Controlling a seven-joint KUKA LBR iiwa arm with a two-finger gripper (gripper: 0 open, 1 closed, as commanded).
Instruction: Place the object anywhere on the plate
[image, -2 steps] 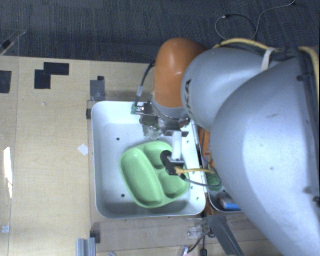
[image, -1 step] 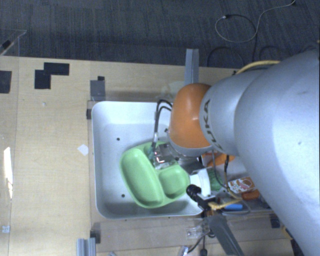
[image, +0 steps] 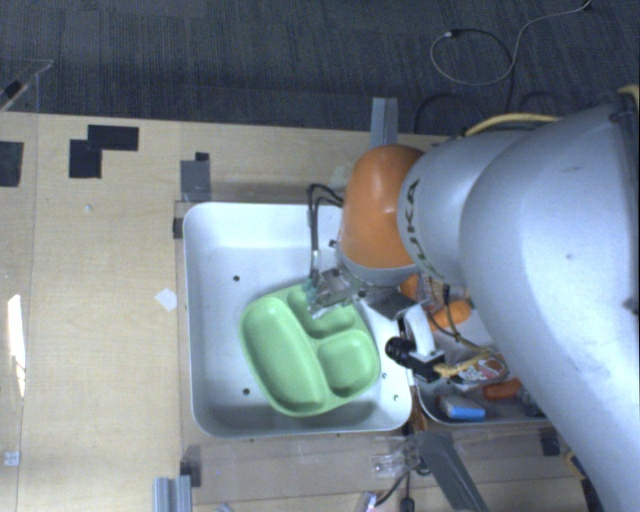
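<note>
A light green divided plate (image: 300, 355) lies tilted in the left white bin (image: 225, 300), toward its right side. My gripper (image: 322, 290) hangs over the plate's upper small compartment, right at its rim. The grey arm and its orange band (image: 375, 215) cover the space behind it. A small pale, teal-tinted shape shows at the gripper's tip, too small to identify.
The right bin (image: 425, 405) is mostly hidden under the arm. It holds an orange object (image: 452, 312), a snack packet (image: 480, 368), a blue item (image: 462, 408) and a red item (image: 502, 388). Wooden bench top stretches to the left.
</note>
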